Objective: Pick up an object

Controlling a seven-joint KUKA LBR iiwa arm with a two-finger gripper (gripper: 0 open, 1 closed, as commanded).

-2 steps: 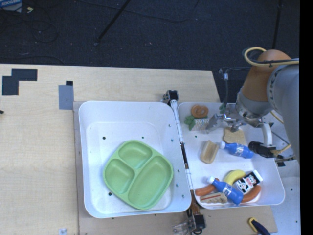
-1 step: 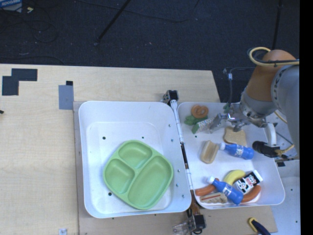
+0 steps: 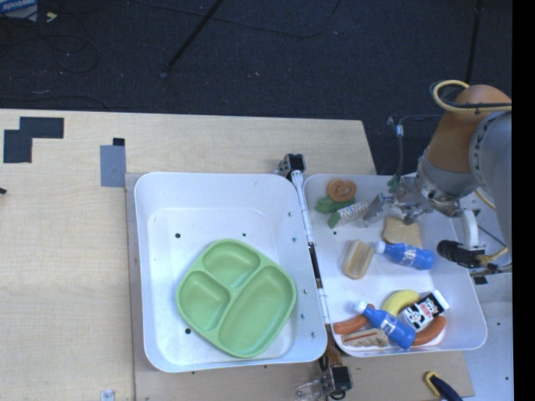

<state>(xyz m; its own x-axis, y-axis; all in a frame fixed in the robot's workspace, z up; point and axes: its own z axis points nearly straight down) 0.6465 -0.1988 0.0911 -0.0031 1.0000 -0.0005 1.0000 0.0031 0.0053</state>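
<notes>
Nothing gripped yet, so the pick remains open among the items in the right bin. Nearest the hand: a slice of toast lying flat near the bin's upper right, and just below it a small blue bottle on its side. Further left, a tan bread-like piece at mid-bin, a carrot-like toy with green leaves near the upper left corner, and a grey ridged piece just beside the leaves. Clustered at the bin's near end: a banana, a small black-and-white carton, a second blue bottle and a hot dog, all touching or overlapping. Hand low over the upper part of the bin, just above the toast, reaching in from the right on the grey arm; cannot tell from this angle whether the tips stand apart or together. Judged step: approach, descent toward a grasp not yet made. Next move likely calls for settling on one target, probably the toast or the blue bottle beside it, lining up over it, then lowering and closing. Left bin on the table carrying a green divided plate, well apart from the hand.
</notes>
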